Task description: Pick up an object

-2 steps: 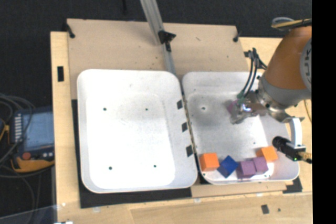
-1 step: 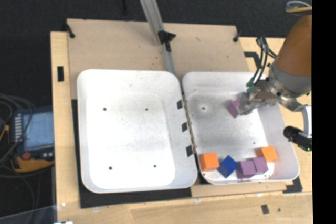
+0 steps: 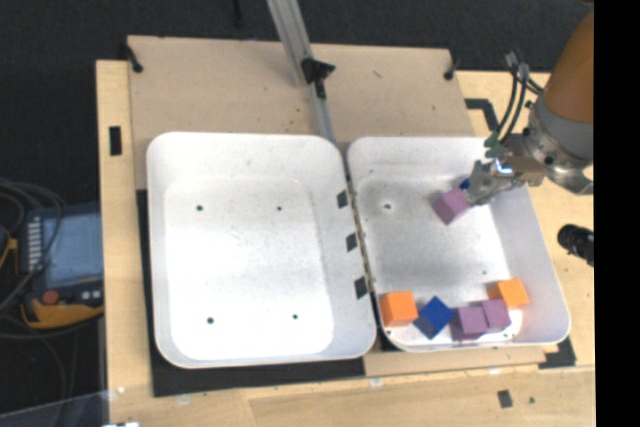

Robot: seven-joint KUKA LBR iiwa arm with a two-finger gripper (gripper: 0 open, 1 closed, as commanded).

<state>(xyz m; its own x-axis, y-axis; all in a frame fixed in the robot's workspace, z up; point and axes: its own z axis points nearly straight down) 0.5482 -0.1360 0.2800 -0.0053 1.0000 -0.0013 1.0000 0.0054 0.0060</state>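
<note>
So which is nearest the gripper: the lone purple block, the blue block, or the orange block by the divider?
1. Lone purple block, right beside the gripper.
2. Blue block, at the right bin's front edge.
3. Orange block, front-left corner, marginally farther.

Even overhead light, soft focus throughout; two shallow white plastic bins (image 3: 250, 245) glare brightly, dark surround underexposed, shadows faint.

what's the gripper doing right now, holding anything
Gripper: down in the right white bin, right at a light purple block; whether it is open, shut or gripping the block cannot be told.
</note>
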